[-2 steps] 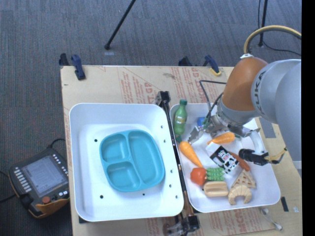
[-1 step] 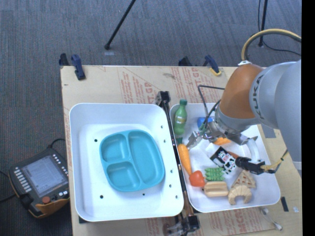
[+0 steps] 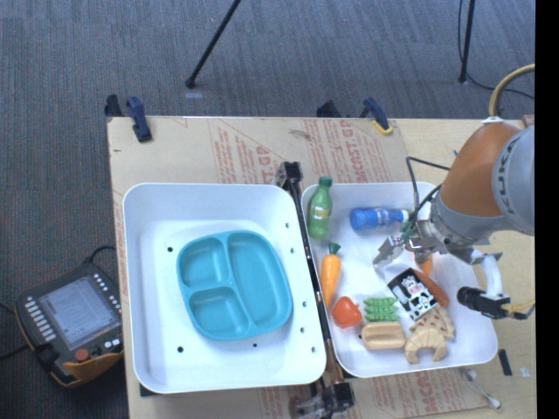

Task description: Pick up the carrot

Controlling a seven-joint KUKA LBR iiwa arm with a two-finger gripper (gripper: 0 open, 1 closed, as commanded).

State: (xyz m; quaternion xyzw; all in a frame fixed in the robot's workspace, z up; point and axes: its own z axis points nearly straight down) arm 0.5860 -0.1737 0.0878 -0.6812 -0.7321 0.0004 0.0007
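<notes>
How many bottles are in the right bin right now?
2. The green bottle stands at the right bin's far left corner, just above the carrot. The blue bottle lies on its side beside it. The arm may hide others.

A wooden bench [image 3: 227,147] fills the frame's middle, bearing two white bins [image 3: 140,234] [image 3: 476,352] side by side.

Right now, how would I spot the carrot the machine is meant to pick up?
Find the right-hand white bin, the one crowded with toy food. Along its left wall, below the green bottle and above the red tomato, lies the carrot. It is the long orange cone with a small green top.
</notes>
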